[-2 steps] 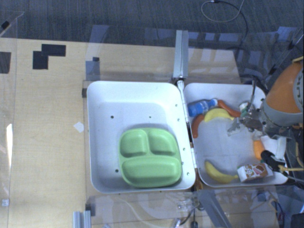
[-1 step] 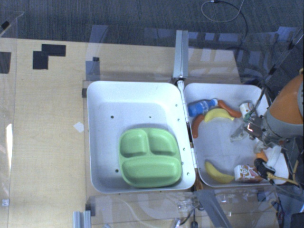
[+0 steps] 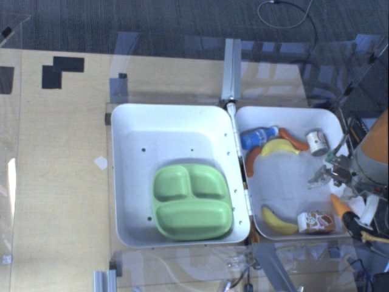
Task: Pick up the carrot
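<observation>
1. Carrot [image 3: 340,202]: we place it at the right rim of the right bin [image 3: 292,181], near side, just beside the pincer [image 3: 325,175]; part of it is masked by arm hardware.
2. Pincer: it hovers low over the bin's right side. Whether its jaws are apart or together we cannot tell; nothing shows clamped in it.
3. Risk: the rim crowds the carrot, so we judge a closing grasp may strike the wall or skid off.
4. Risk: the carton [image 3: 316,222] lies close by and could be nudged or taken instead.
5. Neighbours: banana [image 3: 278,220] near; can [image 3: 316,142], blue bottle [image 3: 258,137] far.
6. Left bin [image 3: 127,163]: green tray [image 3: 192,201], well apart.
</observation>
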Available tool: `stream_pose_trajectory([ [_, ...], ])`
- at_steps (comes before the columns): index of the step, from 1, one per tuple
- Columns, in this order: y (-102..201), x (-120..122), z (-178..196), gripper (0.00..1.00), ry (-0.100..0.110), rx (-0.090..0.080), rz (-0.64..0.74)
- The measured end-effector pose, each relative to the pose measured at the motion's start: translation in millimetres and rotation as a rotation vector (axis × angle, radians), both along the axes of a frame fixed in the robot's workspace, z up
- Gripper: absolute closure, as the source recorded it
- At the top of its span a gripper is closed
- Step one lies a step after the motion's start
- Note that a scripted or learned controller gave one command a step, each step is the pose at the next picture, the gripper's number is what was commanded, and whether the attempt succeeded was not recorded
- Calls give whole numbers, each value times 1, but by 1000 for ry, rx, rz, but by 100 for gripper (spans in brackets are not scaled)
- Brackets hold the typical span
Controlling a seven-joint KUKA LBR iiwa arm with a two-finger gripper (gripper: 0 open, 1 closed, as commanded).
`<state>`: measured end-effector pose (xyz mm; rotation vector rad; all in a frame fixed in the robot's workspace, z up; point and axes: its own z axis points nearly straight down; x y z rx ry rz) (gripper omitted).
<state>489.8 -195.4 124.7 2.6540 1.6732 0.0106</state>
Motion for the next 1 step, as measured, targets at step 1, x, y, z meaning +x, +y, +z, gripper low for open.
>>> stream_pose_trajectory([
  [1,5,4,-35,0,-5,1,276],
])
